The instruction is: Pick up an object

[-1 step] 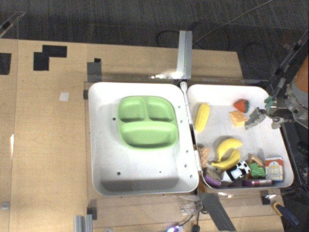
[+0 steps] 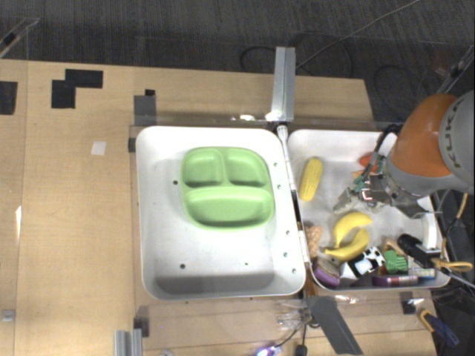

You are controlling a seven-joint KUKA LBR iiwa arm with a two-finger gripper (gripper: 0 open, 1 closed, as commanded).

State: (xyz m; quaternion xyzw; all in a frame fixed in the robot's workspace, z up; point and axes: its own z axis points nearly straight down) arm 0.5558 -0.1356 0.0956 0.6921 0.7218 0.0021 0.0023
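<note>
My gripper point(image 2: 362, 192) hangs over the middle of the right bin point(image 2: 338, 145), coming in from the right under the orange-banded wrist. Just below it lies a yellow banana point(image 2: 349, 232). To its left a yellow corn cob point(image 2: 309, 178) lies upright along the bin's left side. Nothing shows between the fingers. Small toys crowd the bin's front: a purple piece point(image 2: 325, 275), a black and white item point(image 2: 365, 262), a green block point(image 2: 395, 262) and a marker point(image 2: 404, 277).
The left bin point(image 2: 159, 221) holds a green divided plate point(image 2: 225, 186). A metal post point(image 2: 283, 84) rises behind the wall between the two bins. Black cables and tools lie off the right bin's right edge.
</note>
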